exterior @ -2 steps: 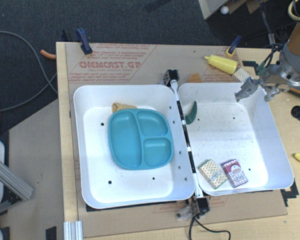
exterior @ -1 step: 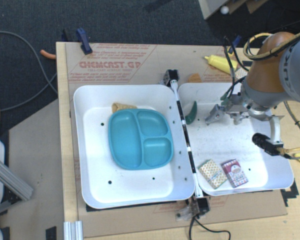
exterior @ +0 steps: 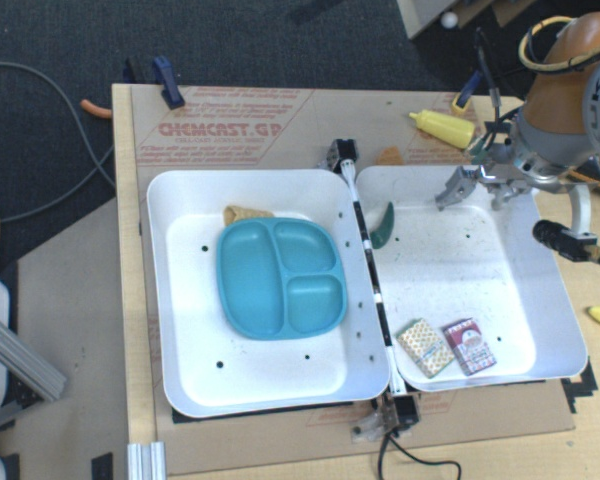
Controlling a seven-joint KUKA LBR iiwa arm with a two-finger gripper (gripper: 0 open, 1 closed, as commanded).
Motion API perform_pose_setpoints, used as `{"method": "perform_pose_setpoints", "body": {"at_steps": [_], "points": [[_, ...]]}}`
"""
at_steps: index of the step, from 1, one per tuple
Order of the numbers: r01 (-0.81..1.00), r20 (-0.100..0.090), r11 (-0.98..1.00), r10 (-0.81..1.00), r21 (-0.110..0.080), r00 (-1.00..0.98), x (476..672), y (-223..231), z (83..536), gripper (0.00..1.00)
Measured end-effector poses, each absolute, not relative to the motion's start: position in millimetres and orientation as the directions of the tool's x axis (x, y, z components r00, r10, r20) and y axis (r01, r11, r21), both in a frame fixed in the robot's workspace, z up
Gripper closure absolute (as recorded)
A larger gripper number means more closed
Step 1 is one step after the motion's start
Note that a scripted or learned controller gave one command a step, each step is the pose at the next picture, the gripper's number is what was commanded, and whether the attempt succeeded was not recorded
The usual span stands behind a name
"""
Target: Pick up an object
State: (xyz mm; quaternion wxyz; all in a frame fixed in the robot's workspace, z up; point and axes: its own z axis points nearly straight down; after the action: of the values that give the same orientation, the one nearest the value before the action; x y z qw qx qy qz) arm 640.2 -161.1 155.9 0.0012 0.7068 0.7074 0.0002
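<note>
A: Where is the hand (exterior: pixel 477 185) in the camera view?

B: It hangs over the far edge of the right bin (exterior: pixel 540 298), near that bin's upper right corner, at the end of the grey arm (exterior: pixel 560 108) with the orange band. Its two fingers are spread apart, with nothing between them.

A: And what could it pick up?

B: In the right bin, three things. A small patterned packet (exterior: pixel 425 347) and a red-and-white carton (exterior: pixel 469 345) lie side by side, touching or nearly so, at the near edge of the bin. They are well apart from the hand, across the bin's floor. A green curved piece (exterior: pixel 383 225) leans against the left wall of the same bin, closer to the hand but still apart from it.

A: The left bin?

B: The left bin (exterior: pixel 180 298) holds a blue divided plate (exterior: pixel 281 276) lying flat in the middle, with a tan piece (exterior: pixel 246 214) poking out behind its far rim.

A: Anything on the worktop (exterior: pixel 230 123) itself?

B: A yellow object (exterior: pixel 443 126) lies behind the right bin, just left of the arm.
</note>
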Motion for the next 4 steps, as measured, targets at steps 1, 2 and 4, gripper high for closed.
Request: {"method": "perform_pose_setpoints", "body": {"at_steps": [1, 2, 4], "points": [[1.000, 0.001, 0.001, 1.000, -0.002, -0.001, 666.1, -94.6, 84.1, 0.00], [1.000, -0.001, 0.002, 1.000, 0.001, -0.002, 667.1, -95.1, 95.5, 1.00], [1.000, 0.000, -0.001, 1.000, -0.002, 0.001, 605.0, -96.0, 84.2, 0.00]]}}
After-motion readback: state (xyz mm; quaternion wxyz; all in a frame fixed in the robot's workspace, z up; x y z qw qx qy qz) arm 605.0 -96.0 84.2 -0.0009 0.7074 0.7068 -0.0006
